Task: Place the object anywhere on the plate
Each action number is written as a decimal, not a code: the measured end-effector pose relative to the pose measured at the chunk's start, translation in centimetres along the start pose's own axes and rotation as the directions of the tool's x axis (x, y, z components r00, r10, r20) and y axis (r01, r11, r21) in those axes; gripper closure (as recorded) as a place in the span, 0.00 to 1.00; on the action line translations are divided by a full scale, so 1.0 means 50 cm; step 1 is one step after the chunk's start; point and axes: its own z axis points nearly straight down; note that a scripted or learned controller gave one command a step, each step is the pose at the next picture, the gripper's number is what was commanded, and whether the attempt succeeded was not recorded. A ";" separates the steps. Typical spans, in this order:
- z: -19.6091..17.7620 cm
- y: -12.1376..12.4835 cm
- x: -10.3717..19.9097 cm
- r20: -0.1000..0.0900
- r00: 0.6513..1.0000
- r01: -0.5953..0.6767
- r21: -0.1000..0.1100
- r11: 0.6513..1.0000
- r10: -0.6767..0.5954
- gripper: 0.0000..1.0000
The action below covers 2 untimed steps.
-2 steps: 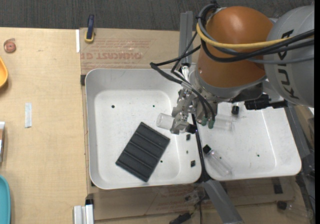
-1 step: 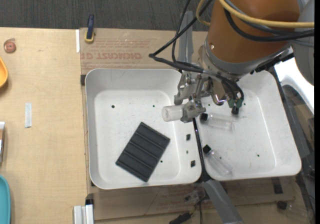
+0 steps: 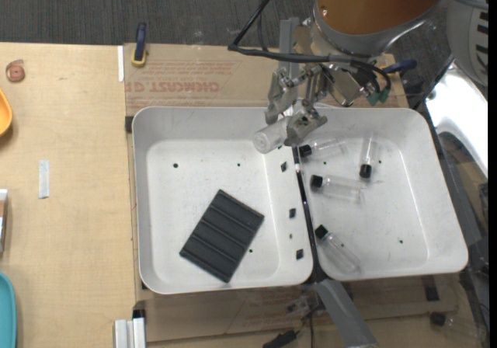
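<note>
A black ridged rectangular plate (image 3: 223, 234) lies tilted on the floor of the left bin (image 3: 140, 183), toward its front. My gripper (image 3: 295, 123) hangs over the divide between the two bins, near their back edge. It is shut on a clear plastic vial (image 3: 269, 139), which sticks out to the left of the fingers and sits above the left bin's back right corner. The vial is well behind and to the right of the plate.
The right bin (image 3: 439, 183) holds several clear vials with black caps, such as one (image 3: 336, 188) near its left wall and another (image 3: 338, 251) at its front left. Cardboard (image 3: 202, 78) lies behind the bins. A wooden bench top (image 3: 62, 183) stretches left.
</note>
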 end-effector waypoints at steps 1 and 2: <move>-0.041 -0.041 -0.172 0.000 0.964 0.268 -0.001 0.964 -0.268 1.00; -0.119 0.041 -0.238 0.002 0.788 0.615 -0.001 0.788 -0.615 1.00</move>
